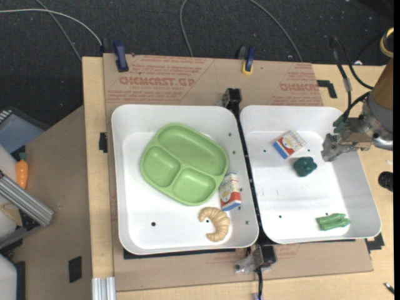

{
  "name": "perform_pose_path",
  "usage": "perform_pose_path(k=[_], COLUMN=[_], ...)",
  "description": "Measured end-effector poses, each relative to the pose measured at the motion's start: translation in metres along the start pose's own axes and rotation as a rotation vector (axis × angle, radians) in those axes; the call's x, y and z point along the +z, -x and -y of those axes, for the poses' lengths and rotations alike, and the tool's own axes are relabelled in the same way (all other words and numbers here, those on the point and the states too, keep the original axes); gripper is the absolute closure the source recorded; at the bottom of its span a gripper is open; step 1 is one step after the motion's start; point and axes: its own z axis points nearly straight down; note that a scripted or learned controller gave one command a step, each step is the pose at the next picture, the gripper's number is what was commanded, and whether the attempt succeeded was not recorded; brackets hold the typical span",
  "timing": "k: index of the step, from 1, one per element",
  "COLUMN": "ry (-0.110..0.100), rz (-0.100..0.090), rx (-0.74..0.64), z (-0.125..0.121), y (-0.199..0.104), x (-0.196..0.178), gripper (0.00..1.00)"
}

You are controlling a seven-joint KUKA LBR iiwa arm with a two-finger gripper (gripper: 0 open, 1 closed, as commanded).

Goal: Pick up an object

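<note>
- The cardboard sheet (187,80) under both bins carries faint red print that seems to read "CHEMCAST GP", repeated at several angles.
- The left bin (125,167) holds the green plate and two smaller things.
- The right bin (356,192), touching the left bin's right side, holds three small things.
- The green plate (184,163) has three compartments and lies in the middle of the left bin.
- The arm (382,114) reaches over the right bin's far right rim; its gripper (331,149) hangs above that edge with nothing between the fingers, open or closed I cannot tell.
- A croissant (217,222) lies just below the plate.
- A small carton (230,191), red, white and blue, leans at the plate's right edge; its label is unreadable.
- A second small box (289,144), with similar colours, lies well right of the plate in the right bin.
- A dark green lump (305,166) sits just below that box, near the gripper.
- A light green piece (332,221) lies at the right bin's lower right.
</note>
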Motion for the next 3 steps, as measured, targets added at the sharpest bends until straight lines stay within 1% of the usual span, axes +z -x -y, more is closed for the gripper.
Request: perform_pose_path(k=[1,2,3], ry=[-0.012,0.003,0.0], rz=[-0.003,-0.003,0.0], rx=[0.026,0.02,0.028], z=[0.043,0.035,0.036], y=[-0.055,-0.138,-0.134], x=[0.126,0.054,0.046], gripper=[1.0,1.0,1.0])
